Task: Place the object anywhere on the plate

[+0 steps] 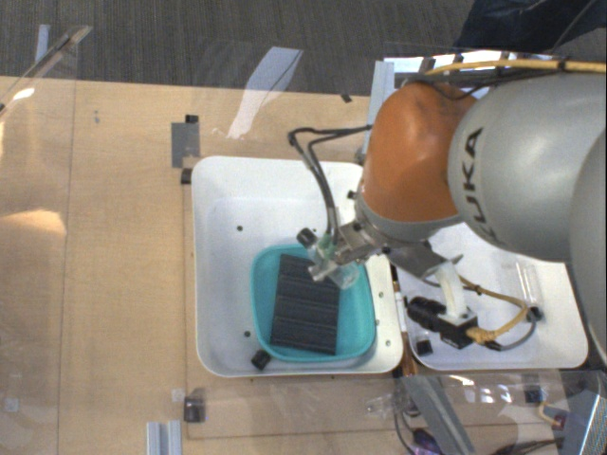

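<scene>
My claw (pixel 330 262) hangs over the upper right rim of the teal plate (pixel 264 287); I cannot tell whether it is open or closed. Close below it, a dark ribbed block (pixel 305 306) lies flat on the plate. One small black piece (pixel 305 238) sits just beside my claw, and another (pixel 259 358) lies at the plate's lower left edge. The plate rests in the left white bin (pixel 213 254) on the worktop (pixel 95 254), with the right bin (pixel 569 344) alongside.
</scene>
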Robot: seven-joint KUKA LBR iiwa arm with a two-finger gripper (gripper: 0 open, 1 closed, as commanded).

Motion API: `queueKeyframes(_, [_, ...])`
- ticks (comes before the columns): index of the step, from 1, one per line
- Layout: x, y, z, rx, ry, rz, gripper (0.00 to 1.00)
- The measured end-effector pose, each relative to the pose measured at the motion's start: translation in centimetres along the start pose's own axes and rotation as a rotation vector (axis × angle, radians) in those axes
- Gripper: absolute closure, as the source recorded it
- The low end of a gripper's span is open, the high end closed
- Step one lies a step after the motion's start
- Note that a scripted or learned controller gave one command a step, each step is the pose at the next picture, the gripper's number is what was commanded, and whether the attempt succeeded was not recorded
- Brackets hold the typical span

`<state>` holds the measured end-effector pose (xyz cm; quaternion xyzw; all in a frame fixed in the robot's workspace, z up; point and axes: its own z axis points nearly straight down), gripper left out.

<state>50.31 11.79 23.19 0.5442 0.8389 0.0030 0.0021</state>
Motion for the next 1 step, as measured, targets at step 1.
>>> queueKeyframes(1, [-0.04, -0.01, 0.01, 0.000, 0.000, 0.001, 0.00])
